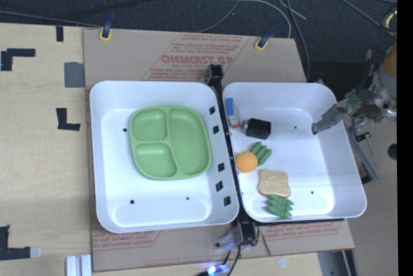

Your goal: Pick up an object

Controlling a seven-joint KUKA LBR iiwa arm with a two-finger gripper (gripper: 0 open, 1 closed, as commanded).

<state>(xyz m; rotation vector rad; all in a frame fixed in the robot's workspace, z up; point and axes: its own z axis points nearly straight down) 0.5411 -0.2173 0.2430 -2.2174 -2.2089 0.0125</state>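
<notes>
At right bin's (335, 204) far-right rim hangs gripper (321, 126), w/ nothing in it; grip state can't be made out. Black block (258, 128) sits well left of it; orange ball (246, 162), toast (273, 182) lower-left.

Beneath my reach: smooth glossy white plastic bins (106, 139), matt green plastic tray (171, 142), brown cardboard sheet (193, 55) on pale wood desk (32, 152).

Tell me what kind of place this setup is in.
Most likely a robot lab test bench. Two white bins sit on cardboard clamped to a bench, cables trail behind them, and toy items such as a green divided plate and a carrot lie inside.
</notes>
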